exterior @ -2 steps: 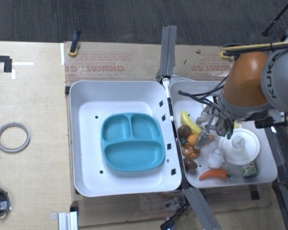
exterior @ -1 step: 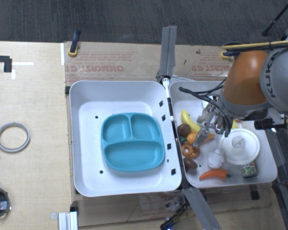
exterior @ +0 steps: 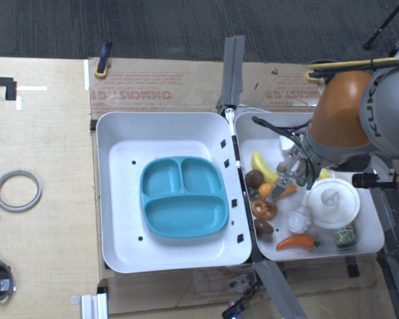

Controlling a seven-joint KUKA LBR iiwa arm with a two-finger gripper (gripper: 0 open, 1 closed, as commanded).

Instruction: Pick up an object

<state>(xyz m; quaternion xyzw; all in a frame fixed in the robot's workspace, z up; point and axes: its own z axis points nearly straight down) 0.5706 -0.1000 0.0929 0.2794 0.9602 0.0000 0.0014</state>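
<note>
While the arm (exterior: 359,111) leans in from the right of the frame, its gripper (exterior: 284,180) hangs low over the right bin (exterior: 376,241), at the clutter along that bin's left side. Whether it is wide, narrow or holding anything cannot be told from this slanted view. An orange piece (exterior: 281,191) lies right under the tip; contact is unclear. Just to the left are a yellow banana (exterior: 263,166) and a brown fruit (exterior: 255,178). Lower centre of that bin lies an orange carrot (exterior: 295,242). The left bin (exterior: 113,198) holds a blue divided plate (exterior: 184,196). The arm's grey casing reads "KU" at the right edge; red print on the cardboard (exterior: 153,85) at the top is unreadable.
</note>
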